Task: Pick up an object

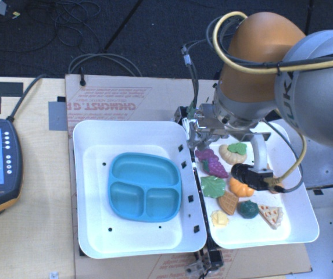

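gripper (200, 133) is over the far-left corner of the right bin (305, 228), right by the wall it shares with the left bin (90, 214). the wrist blocks the view, so can't tell if it's spread or closed. nothing visibly pinched

closest candidate: purple grape bunch (212, 164), just beside the gripper, on the camera side and a touch right. long axis runs diagonal, far-left to near-right. my read: short shift toward the camera, then down, grasping across the short axis

count, right bin: 1 grape bunch, 1 cream-and-green piece (235, 151), 1 green leaf (212, 186), 1 orange piece (240, 189), 1 brown waffle piece (228, 203), 1 yellow piece (219, 218), 1 dark green piece (248, 210), 1 pizza slice (271, 215) = 8. left bin: 1 blue divided plate (144, 186). 2 bins total
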You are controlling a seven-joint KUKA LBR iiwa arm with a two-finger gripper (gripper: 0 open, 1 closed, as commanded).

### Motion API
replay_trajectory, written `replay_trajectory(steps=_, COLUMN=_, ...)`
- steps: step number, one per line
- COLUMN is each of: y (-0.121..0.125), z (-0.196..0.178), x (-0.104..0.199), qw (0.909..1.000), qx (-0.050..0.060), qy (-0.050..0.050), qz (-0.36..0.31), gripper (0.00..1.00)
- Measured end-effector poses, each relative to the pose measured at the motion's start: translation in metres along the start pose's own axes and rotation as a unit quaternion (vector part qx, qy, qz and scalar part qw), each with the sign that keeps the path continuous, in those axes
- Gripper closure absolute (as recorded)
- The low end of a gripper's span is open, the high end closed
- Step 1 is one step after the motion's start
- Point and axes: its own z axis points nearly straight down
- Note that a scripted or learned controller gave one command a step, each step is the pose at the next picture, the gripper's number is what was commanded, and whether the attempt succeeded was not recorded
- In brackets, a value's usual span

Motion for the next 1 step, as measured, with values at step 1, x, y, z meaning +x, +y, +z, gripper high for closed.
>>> replay_trajectory(steps=1, y=-0.0522, z=-0.0076, x=-0.0374, qw=1.0, qx=0.007, qy=-0.002, qz=0.004, gripper=1.0)
